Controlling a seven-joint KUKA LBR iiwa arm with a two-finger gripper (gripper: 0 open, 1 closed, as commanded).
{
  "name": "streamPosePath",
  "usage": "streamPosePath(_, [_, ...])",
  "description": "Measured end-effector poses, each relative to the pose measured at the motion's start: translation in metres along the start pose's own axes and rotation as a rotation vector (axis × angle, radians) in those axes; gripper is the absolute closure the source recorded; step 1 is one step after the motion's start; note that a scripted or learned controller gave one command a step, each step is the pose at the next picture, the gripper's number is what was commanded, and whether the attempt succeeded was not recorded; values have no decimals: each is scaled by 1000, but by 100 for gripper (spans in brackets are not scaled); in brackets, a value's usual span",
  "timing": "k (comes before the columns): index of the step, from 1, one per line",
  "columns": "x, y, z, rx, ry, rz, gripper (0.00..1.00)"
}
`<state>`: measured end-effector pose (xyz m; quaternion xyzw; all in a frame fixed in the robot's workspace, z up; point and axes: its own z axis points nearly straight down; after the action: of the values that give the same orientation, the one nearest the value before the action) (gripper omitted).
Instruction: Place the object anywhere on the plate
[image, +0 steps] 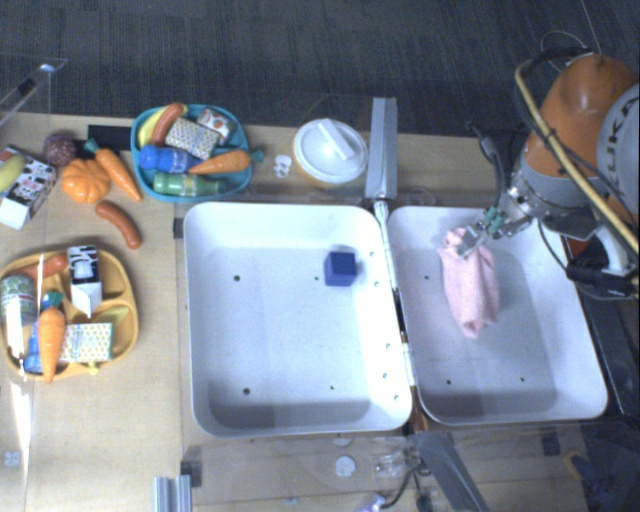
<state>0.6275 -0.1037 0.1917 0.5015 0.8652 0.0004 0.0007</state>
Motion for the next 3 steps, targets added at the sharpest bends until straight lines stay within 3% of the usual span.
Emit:
streamPosePath(1, [0,2,-33,-2,-2,-5,100])
streamPosePath(3, [103,51,-32,-3,-1,-807,100])
